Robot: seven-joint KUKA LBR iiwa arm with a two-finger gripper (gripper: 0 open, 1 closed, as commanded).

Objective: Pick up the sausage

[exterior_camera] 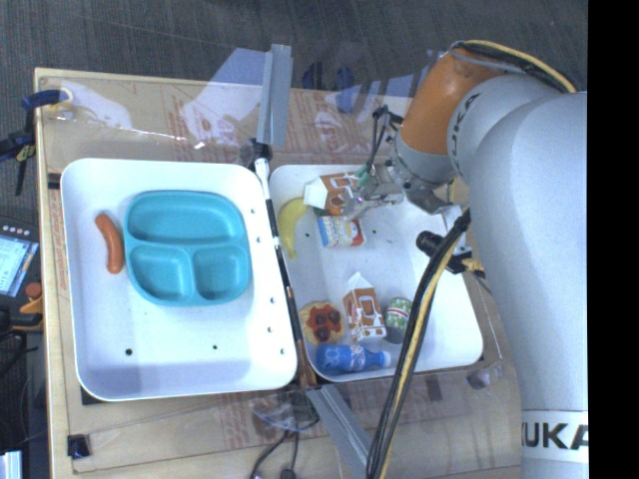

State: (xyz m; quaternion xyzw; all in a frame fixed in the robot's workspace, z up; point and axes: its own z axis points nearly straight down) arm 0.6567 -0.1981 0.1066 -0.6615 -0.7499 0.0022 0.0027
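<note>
The sausage (110, 242) lies in the left bin (150, 362), on the white floor near its left wall. It is orange-red and lies lengthwise, just beside the left edge of the blue divided tray (188, 245), maybe touching it. The tray has three compartments and stands in the upper middle part of this bin.

The end effector (365, 194) is over the right bin (454, 342), near its upper wall, well apart from the sausage. It hangs above a small carton with orange and white print (337, 190). Whether its fingers are open or closed, I cannot tell, because they are small and dark against the objects under them. No object is seen between them.

In the right bin there is also a yellow banana (289, 226) near the left wall, and a blue and white packet (341, 232) just below the end effector. At the lower part of this bin lie a red fruit-like item (322, 320), a small house-shaped carton (363, 311), a green can (397, 314) and a blue bottle (351, 358) on its side.

The grey arm (519, 198) with the orange band (439, 98) comes from the right over the surface (150, 118).
</note>
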